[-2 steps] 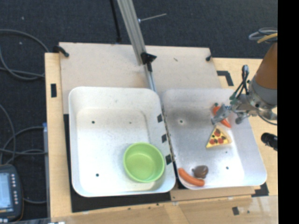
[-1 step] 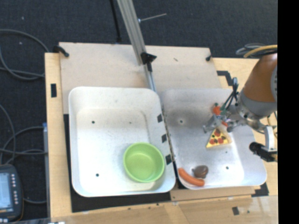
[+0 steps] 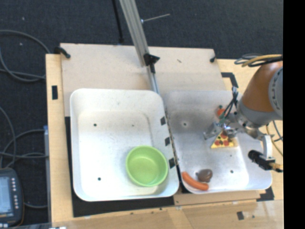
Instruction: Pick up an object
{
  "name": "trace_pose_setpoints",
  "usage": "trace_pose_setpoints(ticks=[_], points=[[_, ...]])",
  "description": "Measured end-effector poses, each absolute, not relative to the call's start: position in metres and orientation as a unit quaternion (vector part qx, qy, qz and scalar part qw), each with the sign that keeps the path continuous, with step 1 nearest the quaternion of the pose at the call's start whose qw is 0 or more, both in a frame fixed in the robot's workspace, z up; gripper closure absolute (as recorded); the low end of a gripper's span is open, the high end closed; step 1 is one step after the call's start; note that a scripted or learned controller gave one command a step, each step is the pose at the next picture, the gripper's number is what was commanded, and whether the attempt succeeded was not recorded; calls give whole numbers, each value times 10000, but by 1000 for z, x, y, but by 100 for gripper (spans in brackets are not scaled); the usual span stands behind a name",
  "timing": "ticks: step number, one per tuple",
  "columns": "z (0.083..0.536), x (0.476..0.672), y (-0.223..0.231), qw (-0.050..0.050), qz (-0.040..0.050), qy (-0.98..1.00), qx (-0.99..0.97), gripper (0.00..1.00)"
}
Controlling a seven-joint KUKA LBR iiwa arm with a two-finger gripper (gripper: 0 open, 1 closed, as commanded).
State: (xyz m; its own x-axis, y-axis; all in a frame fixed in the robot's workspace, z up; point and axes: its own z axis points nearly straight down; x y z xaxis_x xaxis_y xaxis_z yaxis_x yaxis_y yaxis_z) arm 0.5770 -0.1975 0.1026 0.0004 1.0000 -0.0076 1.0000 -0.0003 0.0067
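The grey arm with its orange band reaches in from the right and bends down over the right-hand shallow white plastic bin. Its 2-finger metal gripper hangs low above that bin's floor, toward the bin's right side. Whether its fingers are apart or together cannot be told, as the wrist and cables crowd that spot.

Just below and right of the gripper lies a small flat triangular toy, yellow with red spots, like a slice of pizza. It rests on the bin floor, very near the fingertips; contact cannot be judged. Nothing can be seen held between the fingers.

Farther out, near the front edge of the same bin, a small rounded brown lump sits just beside a long orange-red sausage-shaped toy, which lies at a slant along the bin's front left corner. Both are well apart from the gripper.

The left-hand shallow white plastic bin holds 1 round lime-green plastic bowl, upright, in its front right corner, close to the wall shared with the right bin.

Both bins rest on a pale wooden bench. A slanted aluminium bar runs from the top of the view down to the gap between the 2 bins.
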Motion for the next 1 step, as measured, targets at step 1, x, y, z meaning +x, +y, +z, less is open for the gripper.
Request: trace_pose_setpoints(ticks=[1], points=[[117, 579, -198, 70, 26, 7060, 7082, 100]])
